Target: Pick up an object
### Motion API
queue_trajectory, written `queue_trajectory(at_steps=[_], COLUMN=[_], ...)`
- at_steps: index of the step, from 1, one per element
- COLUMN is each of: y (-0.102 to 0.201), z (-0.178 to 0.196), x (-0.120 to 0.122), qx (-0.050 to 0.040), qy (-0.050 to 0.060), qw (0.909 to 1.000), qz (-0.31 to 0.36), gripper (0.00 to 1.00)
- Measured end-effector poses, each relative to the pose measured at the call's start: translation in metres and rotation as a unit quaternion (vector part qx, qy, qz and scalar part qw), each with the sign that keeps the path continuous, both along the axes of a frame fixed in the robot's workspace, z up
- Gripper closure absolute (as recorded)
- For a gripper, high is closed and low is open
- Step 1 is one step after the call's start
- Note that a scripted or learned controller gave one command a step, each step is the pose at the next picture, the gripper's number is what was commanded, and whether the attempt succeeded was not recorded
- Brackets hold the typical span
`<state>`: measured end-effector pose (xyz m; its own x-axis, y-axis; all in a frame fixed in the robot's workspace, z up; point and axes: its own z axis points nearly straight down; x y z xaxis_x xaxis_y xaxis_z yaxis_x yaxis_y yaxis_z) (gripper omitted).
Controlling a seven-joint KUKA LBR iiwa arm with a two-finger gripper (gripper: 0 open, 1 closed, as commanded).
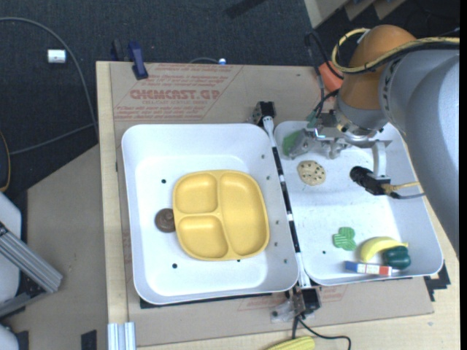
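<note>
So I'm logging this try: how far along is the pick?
Done: the arm has reached over the right bin, its end effector low at the far end by a green object. In hand: nothing seen held. Left: the grasp and lift. The cookie, banana and marker lie on the bin floor.

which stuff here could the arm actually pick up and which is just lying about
Pickable, in the bins:
cookie
green toy
banana
marker
green piece
yellow divided plate
brown disc

Lying about:
blue clip
white cable
</note>
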<state>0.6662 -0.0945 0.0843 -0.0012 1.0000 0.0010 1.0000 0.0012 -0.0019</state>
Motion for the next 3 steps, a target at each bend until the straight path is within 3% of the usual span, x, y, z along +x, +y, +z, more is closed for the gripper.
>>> queue_trajectory(at_steps=[1, 2, 3], y=[-0.028, -0.028, -0.065], z=[0.000, 0.013, 0.054], x=[-0.047, -0.045, -0.073], qx=[-0.0005, -0.0002, -0.0012], qy=[0.000, -0.004, -0.002], qw=[1.0000, 1.0000, 1.0000], qz=[-0.001, -0.001, -0.001], gripper=[0.00, 1.00, 1.00])
